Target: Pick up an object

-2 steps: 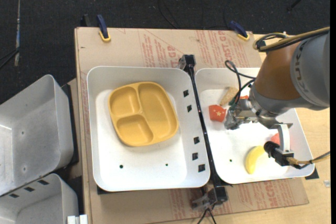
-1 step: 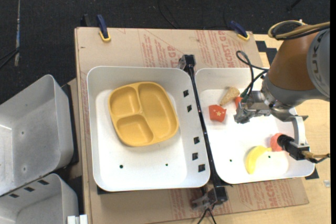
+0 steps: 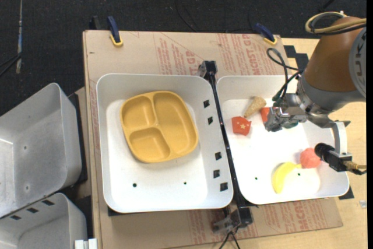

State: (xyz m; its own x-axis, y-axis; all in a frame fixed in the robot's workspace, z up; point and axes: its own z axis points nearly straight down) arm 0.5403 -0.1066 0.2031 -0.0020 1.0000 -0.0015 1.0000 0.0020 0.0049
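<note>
My gripper (image 3: 277, 121) hangs low over the back half of the right bin (image 3: 256, 192). A small red piece (image 3: 265, 114) lies just left of it, touching or nearly so. A red block with a yellow star (image 3: 241, 125) rests further left. Behind that lies a tan cone-shaped piece (image 3: 254, 106). Toward the front of the same bin are a yellow banana (image 3: 283, 176) and a pink-red lump (image 3: 310, 158).
The left bin (image 3: 111, 183) holds a yellow divided plate (image 3: 158, 126). A black divider with clips (image 3: 218, 125) runs between the bins. More white bins (image 3: 32, 143) stand off the bench at left. Cardboard covers the bench.
</note>
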